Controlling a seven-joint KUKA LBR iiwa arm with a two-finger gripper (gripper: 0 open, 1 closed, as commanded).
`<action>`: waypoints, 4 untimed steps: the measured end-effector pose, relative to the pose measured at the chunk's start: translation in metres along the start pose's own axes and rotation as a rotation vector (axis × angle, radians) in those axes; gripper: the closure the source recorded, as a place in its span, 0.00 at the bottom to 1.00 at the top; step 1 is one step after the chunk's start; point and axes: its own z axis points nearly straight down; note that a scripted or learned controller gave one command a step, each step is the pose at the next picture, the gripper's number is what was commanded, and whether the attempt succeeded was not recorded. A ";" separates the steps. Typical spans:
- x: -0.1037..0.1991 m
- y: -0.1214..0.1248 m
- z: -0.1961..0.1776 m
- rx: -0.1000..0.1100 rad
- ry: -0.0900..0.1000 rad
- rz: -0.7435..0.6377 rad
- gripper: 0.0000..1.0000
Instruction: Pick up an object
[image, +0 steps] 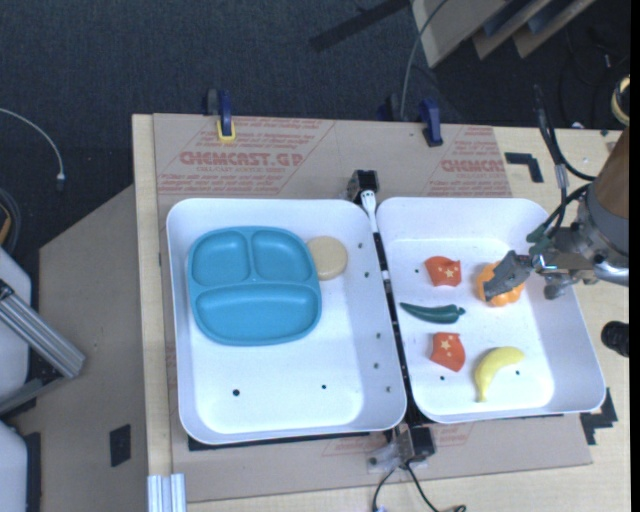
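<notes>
My gripper (532, 277) hangs over the right side of the right bin (560, 390), and its two dark fingers look spread, so it is open. An orange object (498, 287) lies at the left finger (510, 268), partly under it, not between the two fingers. Further left in the same bin are a red piece (443, 270), a dark green pepper (433, 312) and a second red piece (448, 349). A yellow banana (497, 368) lies near the bin's front.
The left bin (280, 400) holds a blue divided plate (255, 285) and a tan round disc (326, 257) next to it. A dark ridge (385, 300) separates the bins. Cables run at the arm's upper right.
</notes>
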 end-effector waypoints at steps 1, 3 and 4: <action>0.000 0.002 -0.005 -0.011 -0.002 -0.003 0.00; -0.005 0.001 0.121 -0.001 0.001 -0.002 0.00; -0.011 0.007 0.177 -0.011 0.001 -0.001 0.00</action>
